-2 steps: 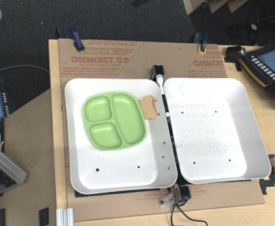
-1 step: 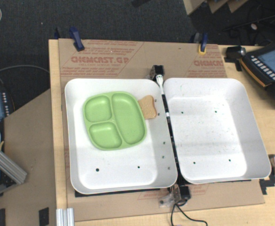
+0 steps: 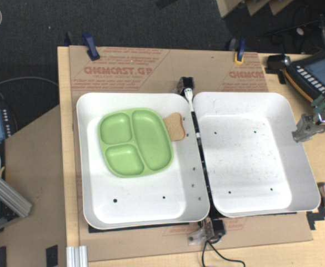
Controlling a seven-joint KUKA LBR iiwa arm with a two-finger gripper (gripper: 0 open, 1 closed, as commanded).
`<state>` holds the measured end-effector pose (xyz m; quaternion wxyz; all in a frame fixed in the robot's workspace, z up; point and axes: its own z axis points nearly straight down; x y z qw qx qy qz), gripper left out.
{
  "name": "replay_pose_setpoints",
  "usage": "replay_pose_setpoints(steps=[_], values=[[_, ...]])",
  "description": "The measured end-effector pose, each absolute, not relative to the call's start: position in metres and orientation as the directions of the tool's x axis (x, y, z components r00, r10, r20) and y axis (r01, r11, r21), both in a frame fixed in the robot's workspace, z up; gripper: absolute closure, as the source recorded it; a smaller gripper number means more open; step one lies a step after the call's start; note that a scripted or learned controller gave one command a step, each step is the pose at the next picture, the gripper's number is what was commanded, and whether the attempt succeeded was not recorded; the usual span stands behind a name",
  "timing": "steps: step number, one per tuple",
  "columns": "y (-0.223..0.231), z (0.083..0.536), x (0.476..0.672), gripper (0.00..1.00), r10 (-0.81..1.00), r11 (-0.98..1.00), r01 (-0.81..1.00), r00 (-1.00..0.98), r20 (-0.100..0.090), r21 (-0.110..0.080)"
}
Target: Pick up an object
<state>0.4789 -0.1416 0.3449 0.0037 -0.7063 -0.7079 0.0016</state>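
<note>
Two things lie in the left bin (image 3: 95, 204): a green divided plate (image 3: 135, 142) and a tan slice (image 3: 175, 126) touching its right edge. The gripper (image 3: 309, 125) sits at the frame's right edge, its state unclear.

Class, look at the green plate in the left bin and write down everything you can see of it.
The green plate is a pale green, smooth, plastic-looking tray with rounded corners, split by raised ridges into three compartments: one long one along its right side and two smaller ones on the left. It lies flat and slightly rotated in the upper part of the left bin. A small tan, toast-like piece touches its upper right edge. Its compartments hold nothing.
</note>
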Motion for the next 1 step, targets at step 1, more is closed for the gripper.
replay_pose_setpoints(steps=[1], values=[[-0.2114,0.4402,0.5249,1.0,1.0,-0.004,1.0,0.004,-0.009,0.014]])
